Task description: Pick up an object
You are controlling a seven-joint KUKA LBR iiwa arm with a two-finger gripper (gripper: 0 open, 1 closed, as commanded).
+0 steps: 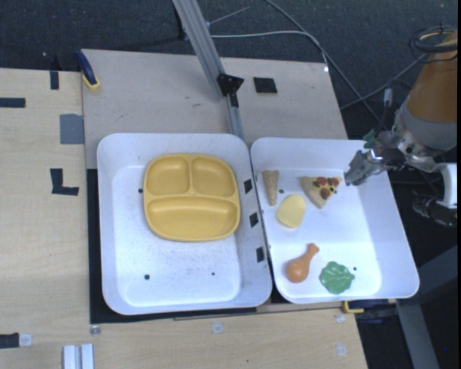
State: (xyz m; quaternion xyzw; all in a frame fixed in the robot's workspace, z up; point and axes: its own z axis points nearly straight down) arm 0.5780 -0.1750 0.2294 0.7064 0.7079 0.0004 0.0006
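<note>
A yellow divided plate (190, 197) is held in a white bin (123, 283), toward its far side. Beyond that bin's far left corner a blue and yellow clamp (87, 69) is fixed, and beyond its far right corner a slanted metal rail (203, 37) is mounted.

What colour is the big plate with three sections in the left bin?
The divided plate is yellow all over, plain with no pattern. The camera view shows it clearly.
</note>
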